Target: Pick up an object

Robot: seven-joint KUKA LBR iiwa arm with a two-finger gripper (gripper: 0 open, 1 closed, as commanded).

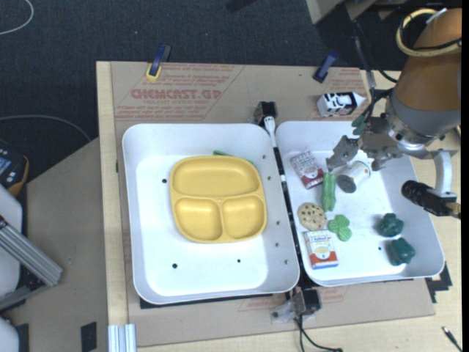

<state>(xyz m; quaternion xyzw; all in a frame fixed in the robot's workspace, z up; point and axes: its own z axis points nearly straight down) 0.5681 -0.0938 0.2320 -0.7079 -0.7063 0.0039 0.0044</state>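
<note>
Gripper hung over the right bin's far half w/ the green cucumber just below-left of it — couldn't tell finger state — so I'd center over the cucumber & straddle its narrow width before descending.

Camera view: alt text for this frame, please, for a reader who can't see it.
The gripper hangs over the right bin, among small items including a green cucumber, a cookie and two snack packets. The left bin holds a yellow divided tray.
</note>
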